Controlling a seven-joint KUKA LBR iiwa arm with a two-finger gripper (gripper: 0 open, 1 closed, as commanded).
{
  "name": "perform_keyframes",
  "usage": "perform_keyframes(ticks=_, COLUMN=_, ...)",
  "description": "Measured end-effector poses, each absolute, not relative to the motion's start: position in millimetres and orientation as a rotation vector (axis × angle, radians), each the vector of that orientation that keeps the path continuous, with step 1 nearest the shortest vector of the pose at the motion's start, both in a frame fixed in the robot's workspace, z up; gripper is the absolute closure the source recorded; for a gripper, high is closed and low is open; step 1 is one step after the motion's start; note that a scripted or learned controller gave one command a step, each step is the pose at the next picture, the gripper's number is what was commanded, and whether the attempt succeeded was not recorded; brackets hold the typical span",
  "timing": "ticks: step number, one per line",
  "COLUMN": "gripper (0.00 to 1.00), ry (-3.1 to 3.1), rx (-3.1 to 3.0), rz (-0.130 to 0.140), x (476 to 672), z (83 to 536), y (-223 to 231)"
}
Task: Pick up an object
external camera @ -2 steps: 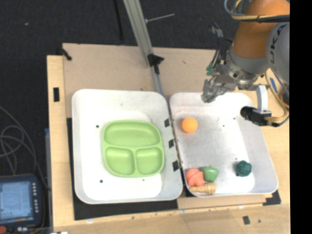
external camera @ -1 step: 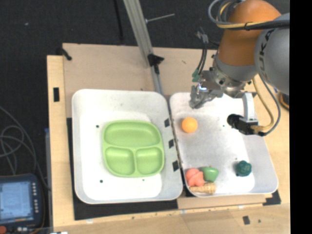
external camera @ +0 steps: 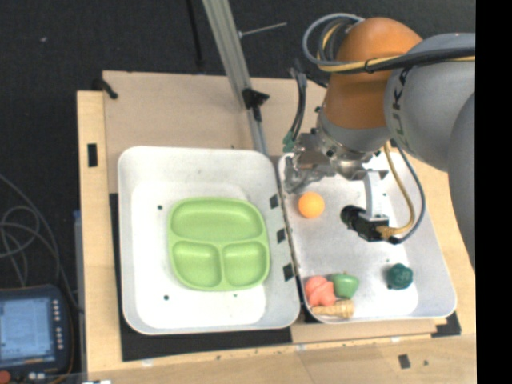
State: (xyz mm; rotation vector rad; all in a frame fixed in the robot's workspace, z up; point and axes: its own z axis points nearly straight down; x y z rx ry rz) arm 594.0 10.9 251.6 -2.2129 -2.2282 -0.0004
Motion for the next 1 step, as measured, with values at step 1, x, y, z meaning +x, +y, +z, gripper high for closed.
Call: perform_keyframes(ticks=1, gripper=1.0, ry=-2.229, rx=-2.212, rz=-0.002, x=585.8, z=248.1, y=56.1)
